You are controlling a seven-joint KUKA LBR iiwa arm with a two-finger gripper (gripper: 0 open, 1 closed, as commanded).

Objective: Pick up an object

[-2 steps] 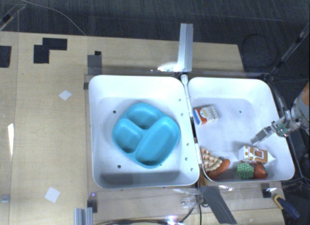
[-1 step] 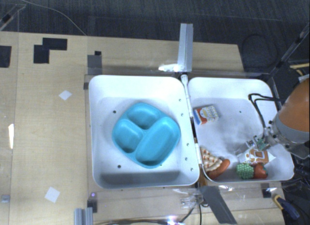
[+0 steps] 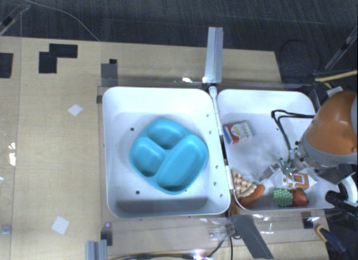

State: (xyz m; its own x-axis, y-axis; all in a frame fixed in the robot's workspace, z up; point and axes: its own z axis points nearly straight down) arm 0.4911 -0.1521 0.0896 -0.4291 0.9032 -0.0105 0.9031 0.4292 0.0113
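Left bin [image 3: 112,141]: blue divided plate [image 3: 169,155] lying at center. Right bin [image 3: 263,99]: small carton [image 3: 237,132] sitting at upper left; waffle [image 3: 240,183], sausage [image 3: 253,193], green piece [image 3: 283,197] lying along the near wall. Pincer [image 3: 282,168] hovering above these; grip state: cannot tell.

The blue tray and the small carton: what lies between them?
In the camera view, the two bins' adjoining walls lie between the blue tray and the carton; the rest of the stretch is bare white bin floor.

Arm [image 3: 334,133] cut off at right edge.
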